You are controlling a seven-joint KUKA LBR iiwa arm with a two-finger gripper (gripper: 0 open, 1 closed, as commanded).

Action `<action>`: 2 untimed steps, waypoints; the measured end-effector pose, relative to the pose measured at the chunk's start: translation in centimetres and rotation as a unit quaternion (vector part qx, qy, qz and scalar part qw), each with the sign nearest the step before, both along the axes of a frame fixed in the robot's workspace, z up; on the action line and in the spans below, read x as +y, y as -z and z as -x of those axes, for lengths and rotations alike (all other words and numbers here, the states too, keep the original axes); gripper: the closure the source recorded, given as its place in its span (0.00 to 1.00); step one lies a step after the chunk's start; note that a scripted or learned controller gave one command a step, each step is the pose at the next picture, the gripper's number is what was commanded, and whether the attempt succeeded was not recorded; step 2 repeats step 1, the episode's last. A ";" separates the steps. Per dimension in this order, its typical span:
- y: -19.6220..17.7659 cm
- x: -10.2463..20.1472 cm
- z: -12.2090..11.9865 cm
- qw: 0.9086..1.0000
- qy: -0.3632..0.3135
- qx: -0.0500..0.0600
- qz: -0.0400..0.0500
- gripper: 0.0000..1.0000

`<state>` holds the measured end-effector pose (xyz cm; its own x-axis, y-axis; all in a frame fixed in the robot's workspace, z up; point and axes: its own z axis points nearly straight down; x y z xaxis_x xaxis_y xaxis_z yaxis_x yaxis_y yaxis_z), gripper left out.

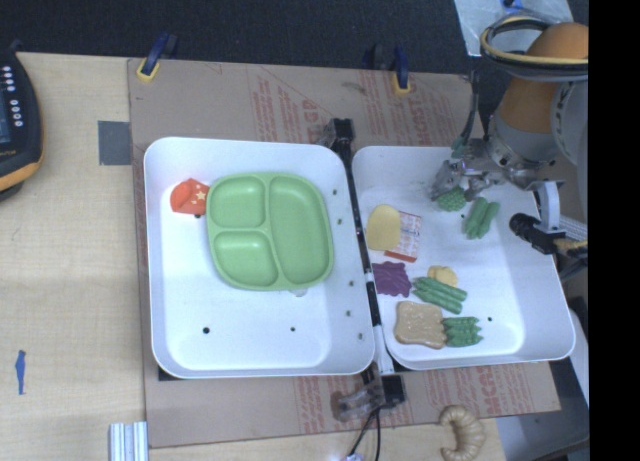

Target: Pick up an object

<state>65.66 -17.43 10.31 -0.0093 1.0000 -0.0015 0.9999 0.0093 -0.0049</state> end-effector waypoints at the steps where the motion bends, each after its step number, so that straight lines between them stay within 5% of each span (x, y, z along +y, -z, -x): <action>1: -9.5 10.5 1.4 1.000 -0.002 -0.005 -0.002 1.00; 2: -9.5 10.5 1.4 1.000 -0.002 -0.005 -0.002 1.00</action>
